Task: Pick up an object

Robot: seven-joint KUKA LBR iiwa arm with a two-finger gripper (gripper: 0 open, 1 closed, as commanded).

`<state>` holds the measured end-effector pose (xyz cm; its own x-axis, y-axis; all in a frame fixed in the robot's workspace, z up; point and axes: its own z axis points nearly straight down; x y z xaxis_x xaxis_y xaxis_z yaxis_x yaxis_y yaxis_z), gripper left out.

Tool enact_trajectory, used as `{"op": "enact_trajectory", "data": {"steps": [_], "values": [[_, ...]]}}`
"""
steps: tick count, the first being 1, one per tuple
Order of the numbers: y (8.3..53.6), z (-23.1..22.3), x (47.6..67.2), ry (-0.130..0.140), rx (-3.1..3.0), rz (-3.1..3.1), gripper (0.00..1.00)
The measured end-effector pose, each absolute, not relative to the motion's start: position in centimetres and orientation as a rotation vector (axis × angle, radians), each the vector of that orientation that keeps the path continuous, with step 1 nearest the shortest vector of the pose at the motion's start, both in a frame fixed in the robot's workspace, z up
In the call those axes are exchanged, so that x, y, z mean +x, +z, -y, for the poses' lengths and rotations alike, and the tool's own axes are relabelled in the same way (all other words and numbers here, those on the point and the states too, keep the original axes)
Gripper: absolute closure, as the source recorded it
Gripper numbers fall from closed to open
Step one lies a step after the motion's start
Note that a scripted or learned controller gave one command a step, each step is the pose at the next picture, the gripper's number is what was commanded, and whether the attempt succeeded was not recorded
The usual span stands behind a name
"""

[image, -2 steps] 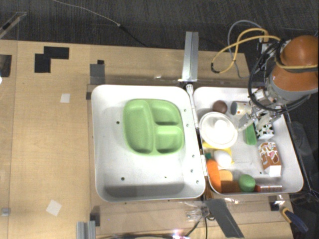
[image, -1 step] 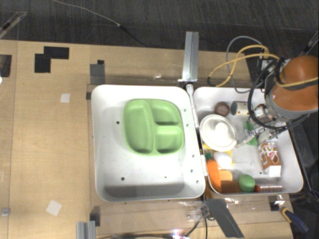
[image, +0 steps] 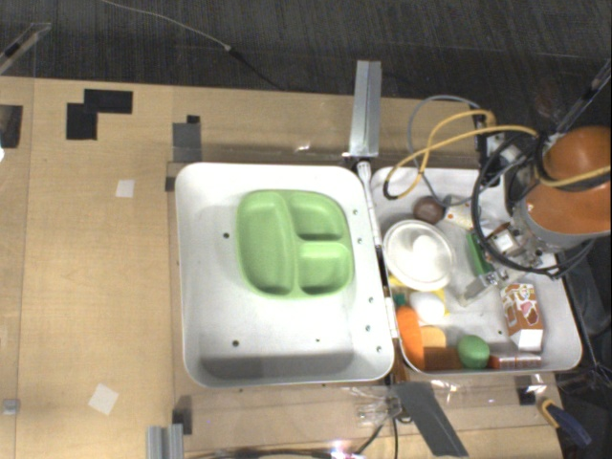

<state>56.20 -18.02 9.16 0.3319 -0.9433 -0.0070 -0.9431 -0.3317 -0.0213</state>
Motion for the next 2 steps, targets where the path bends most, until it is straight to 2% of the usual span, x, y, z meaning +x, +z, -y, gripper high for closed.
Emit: {"op": "enact_trajectory", "data": {"steps": [1, 2], "values": [[9.34, 14.80, 50.99, -0.032, -2.839, -1.328, 0.00], [9.41, 15.14, 50.03, -0.044, -2.843, -1.311, 0.00]]}}
